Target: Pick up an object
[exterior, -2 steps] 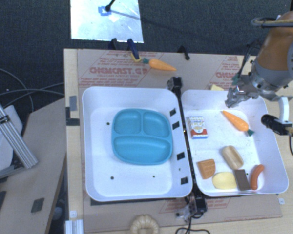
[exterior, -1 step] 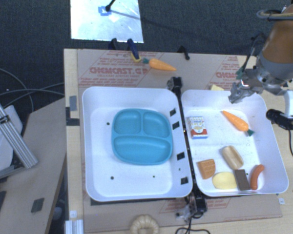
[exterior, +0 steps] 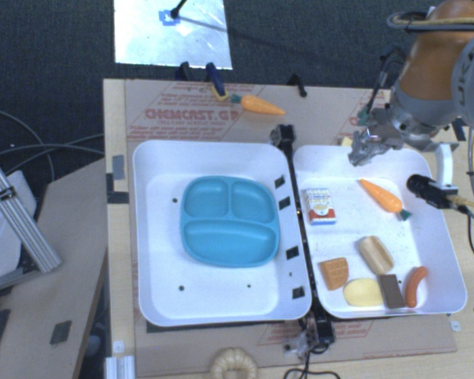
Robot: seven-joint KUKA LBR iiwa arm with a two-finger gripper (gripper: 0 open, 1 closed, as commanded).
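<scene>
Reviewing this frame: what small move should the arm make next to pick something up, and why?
Probably shift the gripper a little toward the near side of the right bin and lower it over the carrot. The gripper hangs above the bin's far edge, and the carrot is the closest item, lying apart from the other food.

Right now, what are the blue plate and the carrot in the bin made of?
The blue plate looks like smooth moulded plastic: one even colour, rounded sections, soft sheen. The carrot seems a toy, probably plastic too, with flat bright orange and a stiff green tip.
</scene>
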